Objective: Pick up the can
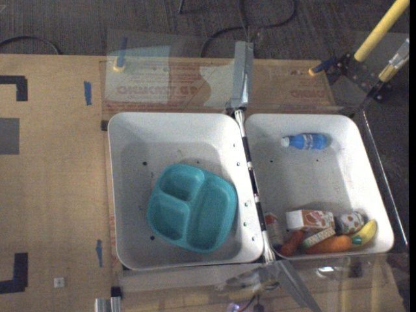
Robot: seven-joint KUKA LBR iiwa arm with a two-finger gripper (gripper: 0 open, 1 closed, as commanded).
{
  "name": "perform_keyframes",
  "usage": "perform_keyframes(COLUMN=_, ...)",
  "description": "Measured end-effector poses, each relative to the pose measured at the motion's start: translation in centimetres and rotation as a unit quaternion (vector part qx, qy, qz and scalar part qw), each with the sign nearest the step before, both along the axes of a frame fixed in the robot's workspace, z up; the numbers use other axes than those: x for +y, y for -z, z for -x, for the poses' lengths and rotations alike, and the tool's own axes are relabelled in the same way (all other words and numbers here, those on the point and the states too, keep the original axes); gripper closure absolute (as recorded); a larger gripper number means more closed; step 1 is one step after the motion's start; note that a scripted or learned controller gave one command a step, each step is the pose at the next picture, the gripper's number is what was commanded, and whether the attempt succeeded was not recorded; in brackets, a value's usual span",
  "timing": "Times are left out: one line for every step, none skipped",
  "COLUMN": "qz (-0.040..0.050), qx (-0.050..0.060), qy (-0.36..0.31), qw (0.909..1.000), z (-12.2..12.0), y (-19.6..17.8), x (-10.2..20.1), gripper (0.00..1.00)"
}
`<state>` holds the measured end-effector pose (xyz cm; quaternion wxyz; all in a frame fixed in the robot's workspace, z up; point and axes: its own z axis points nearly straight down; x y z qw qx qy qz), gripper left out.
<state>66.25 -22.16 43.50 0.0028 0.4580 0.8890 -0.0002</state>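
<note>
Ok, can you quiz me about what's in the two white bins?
1. True or false: the teal plate lies in the left bin.
2. Which thing lies by itself near the far side of the right bin? A) banana B) blue bottle C) carrot
3. Fill in: the teal plate is divided into ____ compartments.

Key: 1 true; 2 B; 3 three.
</note>
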Motion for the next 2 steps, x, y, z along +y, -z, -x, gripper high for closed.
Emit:
perform_keyframes(qz=0.0008, qx=-0.001, qy=-0.164, qw=0.9864, z=-0.7, y=-0.1, x=0.1, gripper=1.00)
perform_keyframes(qz=-0.0005, qx=0.001, qy=-0.125, qw=0.9921, z=3.0, y=-0.1, x=0.1, gripper=1.00)
